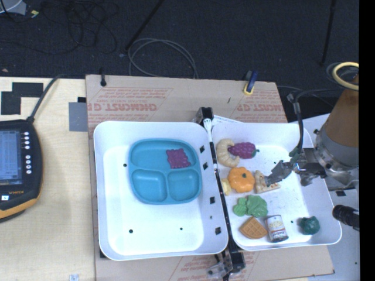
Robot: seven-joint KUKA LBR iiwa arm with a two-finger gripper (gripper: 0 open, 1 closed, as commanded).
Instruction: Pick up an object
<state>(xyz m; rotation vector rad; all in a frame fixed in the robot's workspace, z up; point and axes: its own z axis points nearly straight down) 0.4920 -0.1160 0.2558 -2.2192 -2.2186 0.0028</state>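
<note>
The right bin [293, 134] holds several toy foods. A tan croissant [224, 151] and a purple grape bunch [244, 150] lie at its far left. In front of them sit an orange fruit [241, 180], a green leafy piece [251, 205], a brown waffle-like piece [254, 228], a small can [276, 228] and a teal lump [309, 225]. My gripper [275, 175] reaches in from the right, low over the bin's middle. Its tip is right at a small tan piece [265, 186] beside the orange fruit. Whether it touches that piece cannot be made out.
The left bin [111, 215] bears a blue divided plate [164, 171] with a purple-red piece [177, 157] in its far right compartment. A black divider [214, 174] runs between the bins. A pendant [14, 163] lies at the far left, and cables trail behind the bench.
</note>
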